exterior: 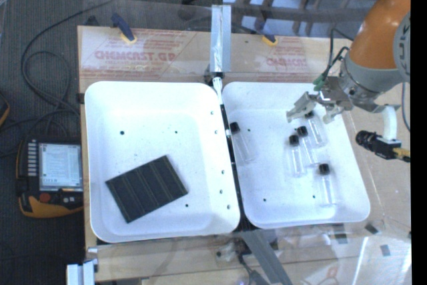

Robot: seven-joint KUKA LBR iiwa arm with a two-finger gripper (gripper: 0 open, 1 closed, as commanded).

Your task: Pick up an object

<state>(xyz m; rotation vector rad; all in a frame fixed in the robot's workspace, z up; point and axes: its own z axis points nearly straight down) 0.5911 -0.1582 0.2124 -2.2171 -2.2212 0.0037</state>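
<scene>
Several clear vials with black caps lie in the right bin (267, 200): one near its left wall (242, 142), two close together in the middle (297, 158) (315, 135), and one lower right (326, 187). A dark ribbed rectangular pad (147, 187) lies flat in the left bin (120, 103). My gripper (313, 109) hangs over the upper right part of the right bin, just above the middle vials. Its fingers (297, 109) are spread apart, open, with nothing between them.
The orange and grey arm (377, 43) comes in from the upper right over the right bin's corner. A black connector (373, 141) sticks out beside that bin's right rim. A metal post (219, 40) stands behind the seam between the bins. A handheld pendant (50, 173) lies left of the bench.
</scene>
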